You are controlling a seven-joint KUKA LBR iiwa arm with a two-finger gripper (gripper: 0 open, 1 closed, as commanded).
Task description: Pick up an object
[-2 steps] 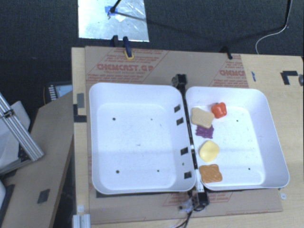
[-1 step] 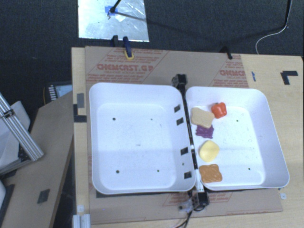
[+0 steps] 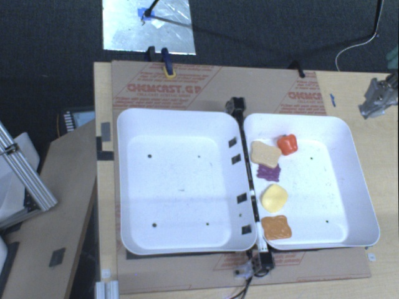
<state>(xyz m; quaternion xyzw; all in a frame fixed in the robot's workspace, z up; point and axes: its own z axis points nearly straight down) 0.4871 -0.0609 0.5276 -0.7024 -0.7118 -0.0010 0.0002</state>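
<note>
Several small toy foods lie along the left side of the right bin [image 3: 349,167]. A red pepper [image 3: 287,144] sits at the top, with a tan bread slice [image 3: 265,154] beside it. Below them are a purple piece [image 3: 269,172], a yellow lump [image 3: 274,198] and an orange-brown piece [image 3: 276,227]. My gripper [image 3: 377,99] hangs at the right edge of the view, outside the bins and above the bench, well away from the foods.
The left bin [image 3: 181,179] stands next to the right one, joined by black clips [image 3: 240,161] along the shared wall. A cardboard sheet [image 3: 212,83] lies under both bins. A metal plate [image 3: 148,16] lies beyond the bench.
</note>
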